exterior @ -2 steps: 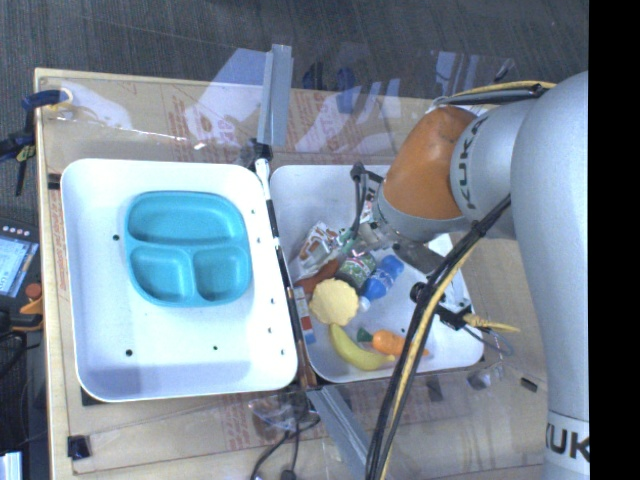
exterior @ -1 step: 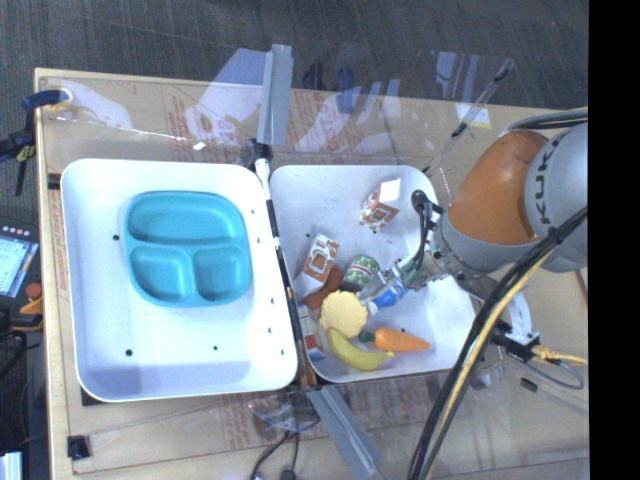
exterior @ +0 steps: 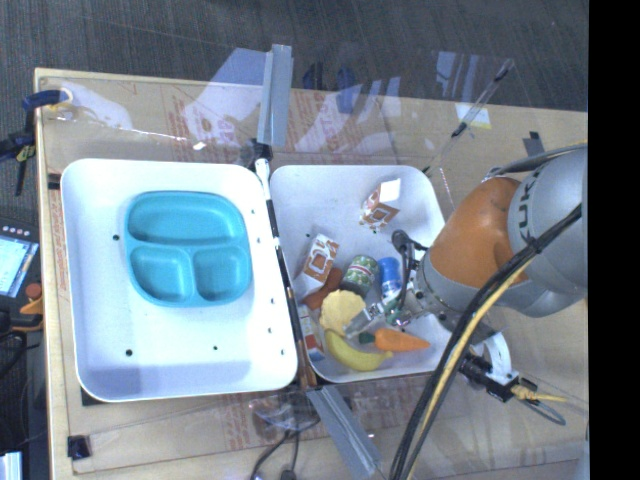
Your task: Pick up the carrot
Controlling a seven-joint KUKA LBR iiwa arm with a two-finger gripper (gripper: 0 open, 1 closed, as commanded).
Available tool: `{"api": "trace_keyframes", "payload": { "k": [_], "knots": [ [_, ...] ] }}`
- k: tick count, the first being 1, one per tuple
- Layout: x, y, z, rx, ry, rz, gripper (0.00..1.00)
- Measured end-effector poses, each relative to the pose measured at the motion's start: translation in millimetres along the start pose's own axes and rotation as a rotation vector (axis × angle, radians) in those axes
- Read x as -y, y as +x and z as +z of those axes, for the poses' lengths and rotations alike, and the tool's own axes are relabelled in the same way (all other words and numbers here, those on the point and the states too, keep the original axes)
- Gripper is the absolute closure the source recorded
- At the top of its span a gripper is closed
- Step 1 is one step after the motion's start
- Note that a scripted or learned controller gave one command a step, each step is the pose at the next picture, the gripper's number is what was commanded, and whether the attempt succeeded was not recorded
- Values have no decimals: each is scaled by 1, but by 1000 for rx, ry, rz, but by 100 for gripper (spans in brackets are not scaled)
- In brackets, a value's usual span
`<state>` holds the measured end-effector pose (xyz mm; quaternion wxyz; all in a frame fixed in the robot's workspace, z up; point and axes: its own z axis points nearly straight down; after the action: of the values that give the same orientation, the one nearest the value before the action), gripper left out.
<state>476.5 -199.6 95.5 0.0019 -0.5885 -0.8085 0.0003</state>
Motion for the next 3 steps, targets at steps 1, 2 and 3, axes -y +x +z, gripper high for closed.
{"api": "trace_keyframes", "payload": {
  "k": [1,2,3],
  "knots": [
    [0,0,0,0,0,1,0],
    [-40,-25,4,1,-1,6,0],
    [-108,8,4,1,0,25,0]
  ]
}}
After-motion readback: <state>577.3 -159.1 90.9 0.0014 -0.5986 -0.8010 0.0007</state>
